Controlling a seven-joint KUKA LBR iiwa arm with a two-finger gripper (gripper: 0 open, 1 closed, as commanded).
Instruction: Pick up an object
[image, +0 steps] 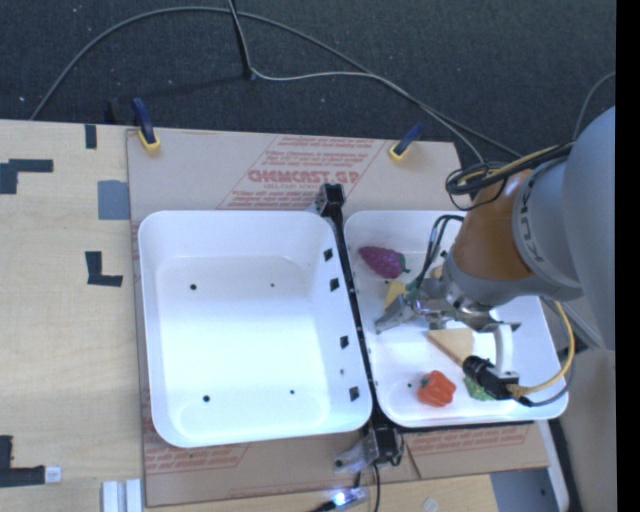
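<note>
In the right bin (540, 405) lie a purple eggplant (381, 261) at eleven o'clock, a yellow wedge (452, 344) near the middle, a red pepper (436, 389) at six and something green (480, 390) just beside it. The tool (392, 315) hangs low between the eggplant and the wedge, at nine o'clock from the wrist; whether it is wide or narrow I cannot tell. The left bin (160, 240) sits alongside on the desk (60, 330).

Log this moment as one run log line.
arm over right bin | gripper low near purple toy | red toy and yellow wedge lying loose | left bin
</note>
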